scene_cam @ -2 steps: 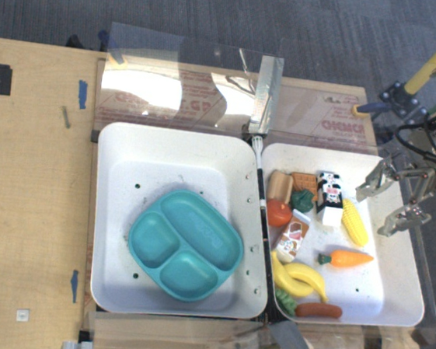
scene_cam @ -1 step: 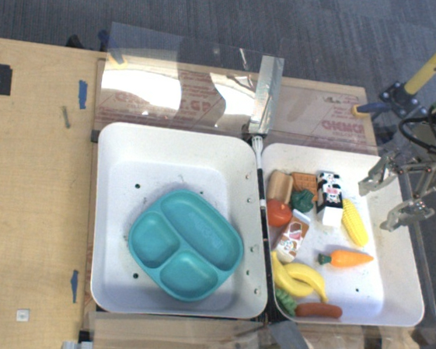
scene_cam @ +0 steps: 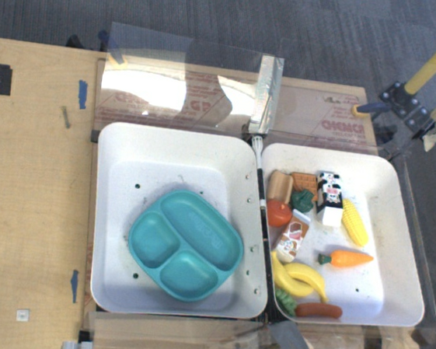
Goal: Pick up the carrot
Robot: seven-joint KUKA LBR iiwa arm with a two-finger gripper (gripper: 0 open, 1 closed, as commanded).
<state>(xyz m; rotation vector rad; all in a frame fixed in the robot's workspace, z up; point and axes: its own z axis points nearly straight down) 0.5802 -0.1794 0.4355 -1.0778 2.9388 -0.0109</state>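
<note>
The carrot (scene_cam: pixel 347 259) is orange with a green stub at its left end. It lies flat in the right bin (scene_cam: pixel 406 254), right of centre, pointing right. A yellow corn cob (scene_cam: pixel 355 223) lies just above it. Yellow bananas (scene_cam: pixel 301 278) lie to its lower left. White bin floor shows around the carrot on its right and below it.
The right bin also holds a red sausage (scene_cam: pixel 317 309), a tomato (scene_cam: pixel 278 213), a small printed carton (scene_cam: pixel 292 241), a cow-patterned carton (scene_cam: pixel 328 189), a white block (scene_cam: pixel 330 218) and a tan cylinder (scene_cam: pixel 280 186). A teal divided plate (scene_cam: pixel 185 242) sits in the left bin (scene_cam: pixel 125 167).
</note>
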